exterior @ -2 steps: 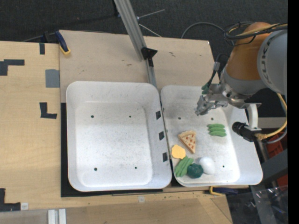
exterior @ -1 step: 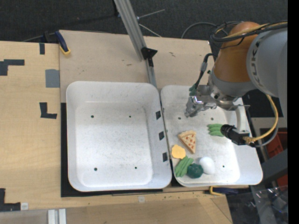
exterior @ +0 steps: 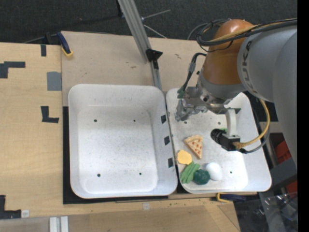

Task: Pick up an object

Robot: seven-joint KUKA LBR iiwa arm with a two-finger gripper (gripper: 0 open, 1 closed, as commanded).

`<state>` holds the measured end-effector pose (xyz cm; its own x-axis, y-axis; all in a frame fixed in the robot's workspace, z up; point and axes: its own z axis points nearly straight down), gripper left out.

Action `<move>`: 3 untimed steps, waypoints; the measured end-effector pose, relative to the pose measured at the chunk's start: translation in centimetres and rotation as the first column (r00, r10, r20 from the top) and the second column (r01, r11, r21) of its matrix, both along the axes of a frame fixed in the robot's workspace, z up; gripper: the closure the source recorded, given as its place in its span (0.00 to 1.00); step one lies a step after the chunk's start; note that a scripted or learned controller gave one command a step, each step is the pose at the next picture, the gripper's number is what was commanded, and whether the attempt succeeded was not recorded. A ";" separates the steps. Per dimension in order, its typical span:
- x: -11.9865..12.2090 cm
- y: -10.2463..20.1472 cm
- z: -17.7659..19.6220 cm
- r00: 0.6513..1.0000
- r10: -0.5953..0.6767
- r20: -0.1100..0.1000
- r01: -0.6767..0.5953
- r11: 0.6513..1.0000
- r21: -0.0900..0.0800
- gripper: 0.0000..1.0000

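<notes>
Tabletop (exterior: 111, 64) with two white bins; the arm is over the right bin (exterior: 256, 178).

We take the right bin as our landmark. We see the left bin (exterior: 116, 139) touching its left wall, with a dark strip between the two rims. The grey arm with its orange band (exterior: 227, 52) hangs over the bin's far half, and the tool (exterior: 185, 111) sits low at the bin's far-left corner; we cannot tell how its fingers stand. In the bin's near-left part we see the candidate objects: a waffle-patterned wedge (exterior: 195, 145), a yellow piece (exterior: 184, 157) just beside it, a light green piece (exterior: 189, 172), a dark green piece (exterior: 202, 177) and a white egg-shaped piece (exterior: 214, 170) clustered together. None of them touches the tool.
</notes>
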<state>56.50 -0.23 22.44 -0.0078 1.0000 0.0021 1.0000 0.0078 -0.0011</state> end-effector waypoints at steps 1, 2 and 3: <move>-0.7 4.7 0.7 1.000 -0.001 0.000 0.001 1.000 -0.001 1.00; -1.8 9.4 1.3 1.000 0.000 -0.001 0.000 1.000 -0.001 1.00; -1.8 9.1 1.2 1.000 -0.005 -0.001 0.005 1.000 -0.002 0.00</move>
